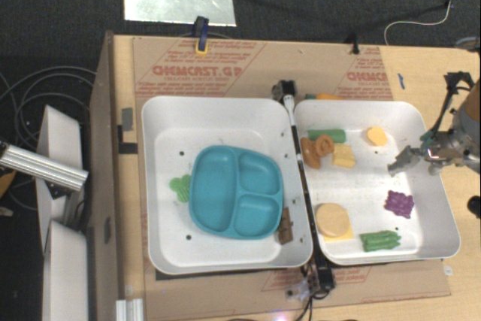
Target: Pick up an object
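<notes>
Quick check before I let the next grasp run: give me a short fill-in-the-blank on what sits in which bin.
1. The blue divided plate lies in the ____ bin as the camera sees it.
2. The bunch of grapes in the other bin is ____ in colour.
3. A small green piece pokes out at the plate's ____ edge in the view.
4. The gripper hovers over the ____ bin.

Missing words: left; purple; left; right
</notes>
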{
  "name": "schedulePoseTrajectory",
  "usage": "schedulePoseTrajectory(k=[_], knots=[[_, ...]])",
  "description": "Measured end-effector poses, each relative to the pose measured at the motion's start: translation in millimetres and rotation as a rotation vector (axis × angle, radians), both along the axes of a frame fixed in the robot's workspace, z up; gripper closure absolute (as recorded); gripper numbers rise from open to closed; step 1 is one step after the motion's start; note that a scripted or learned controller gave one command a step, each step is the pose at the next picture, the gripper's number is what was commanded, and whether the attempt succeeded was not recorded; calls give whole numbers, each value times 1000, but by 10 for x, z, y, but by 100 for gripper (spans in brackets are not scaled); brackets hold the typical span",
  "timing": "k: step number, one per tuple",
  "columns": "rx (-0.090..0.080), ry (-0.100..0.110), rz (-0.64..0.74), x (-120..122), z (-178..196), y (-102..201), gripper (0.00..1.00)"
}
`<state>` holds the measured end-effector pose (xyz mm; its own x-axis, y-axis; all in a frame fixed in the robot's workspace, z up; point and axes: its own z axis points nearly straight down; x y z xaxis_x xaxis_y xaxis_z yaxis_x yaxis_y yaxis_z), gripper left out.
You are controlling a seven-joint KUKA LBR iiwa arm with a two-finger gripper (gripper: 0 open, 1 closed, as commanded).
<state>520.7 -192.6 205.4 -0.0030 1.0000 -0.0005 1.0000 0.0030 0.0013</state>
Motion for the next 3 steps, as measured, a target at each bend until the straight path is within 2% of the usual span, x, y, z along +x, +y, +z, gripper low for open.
schedulePoseTrajectory(k=[1,2,3], knots=[[2,-2,9,665,-530,691,0],[1,3,4,782,-1026,823,0],[1,6,-5,205,-1084,651,0]])
